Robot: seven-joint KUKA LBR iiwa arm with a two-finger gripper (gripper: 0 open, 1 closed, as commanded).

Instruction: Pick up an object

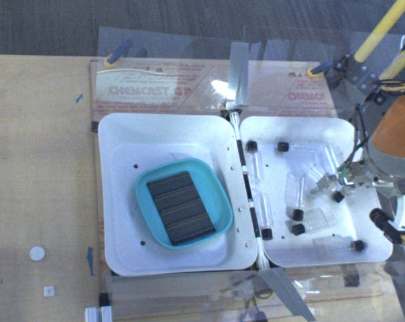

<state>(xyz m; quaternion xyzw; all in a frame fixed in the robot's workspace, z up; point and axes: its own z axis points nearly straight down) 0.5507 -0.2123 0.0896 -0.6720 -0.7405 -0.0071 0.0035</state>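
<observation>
The arm (pixel 393 136) reached in over the right edge of the right bin (pixel 336 129), its orange band above that bin's far right corner. The tool (pixel 338 180) seemed to sit low at the right side of this bin, among cables and metal parts, but it was too small and cluttered to read; whether it was open or closed, and whether it had hold of anything, I could not tell.

The right bin held several clear tubes with black caps. One tube (pixel 254 163) lay along the bin's left edge, another (pixel 264 215) lower on the same edge, and more lay scattered toward the middle (pixel 298 194). A black cap (pixel 337 196) lay just beside the tool, and another cap (pixel 358 245) sat near the bin's near right corner. The left bin (pixel 115 180) carried a teal tray (pixel 219 196) with a dark ribbed block (pixel 181 208) lying in it, well apart from the arm.

Judging by the pose, the step in hand was the approach or the grasp itself, aimed at a tube or cap at the right side of the right bin. The next move would call for a closure centred across a tube's narrow width, since clear round tubes would likely roll or slip, then a straight lift clear of the bin's rim. The nearby cables could snag on the way up.
</observation>
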